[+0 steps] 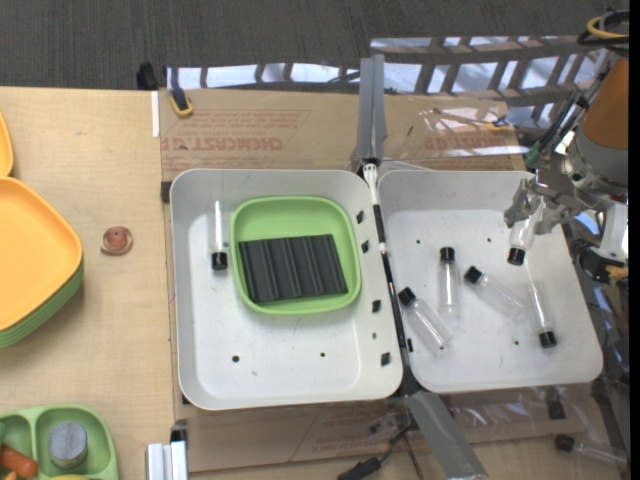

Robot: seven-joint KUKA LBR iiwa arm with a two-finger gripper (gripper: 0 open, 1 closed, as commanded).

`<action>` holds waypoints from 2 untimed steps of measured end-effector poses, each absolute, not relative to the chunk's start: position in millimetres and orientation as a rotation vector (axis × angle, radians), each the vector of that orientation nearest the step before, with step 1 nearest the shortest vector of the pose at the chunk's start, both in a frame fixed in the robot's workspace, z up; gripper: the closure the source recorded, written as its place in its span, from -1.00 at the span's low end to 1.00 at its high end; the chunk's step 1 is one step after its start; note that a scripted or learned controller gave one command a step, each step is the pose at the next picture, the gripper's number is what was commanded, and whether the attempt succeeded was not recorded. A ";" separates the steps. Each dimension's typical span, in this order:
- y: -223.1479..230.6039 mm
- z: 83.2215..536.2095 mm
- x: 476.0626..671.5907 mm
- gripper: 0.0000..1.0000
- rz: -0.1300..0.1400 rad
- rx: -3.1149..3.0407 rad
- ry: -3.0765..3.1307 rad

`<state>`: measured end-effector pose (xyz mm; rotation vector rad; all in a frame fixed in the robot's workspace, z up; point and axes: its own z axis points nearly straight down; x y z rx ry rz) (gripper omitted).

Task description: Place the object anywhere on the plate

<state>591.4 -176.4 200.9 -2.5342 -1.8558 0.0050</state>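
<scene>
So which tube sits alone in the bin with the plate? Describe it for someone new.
Start at the left white bin, which holds the green plate. Just left of that plate lies one clear tube, lengthwise, black cap nearest the camera. It is the sole tube there; the others lie in the right bin.

Wooden bench (110, 348), two white bins side by side, left bin (290, 373) and right bin (500, 368), on flattened cardboard (270, 138), orange plates (30, 258) at left, small red disc (117, 239), green divided tray (50, 443) at front-left corner

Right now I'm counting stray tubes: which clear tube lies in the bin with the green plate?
The tube left of the green plate; the other tubes lie in the right bin.
</scene>
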 end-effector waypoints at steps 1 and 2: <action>-176.5 201.0 591.5 -1.00 0.005 -2.535 -1.856; -200.7 333.0 659.3 -1.00 0.003 -2.348 -2.090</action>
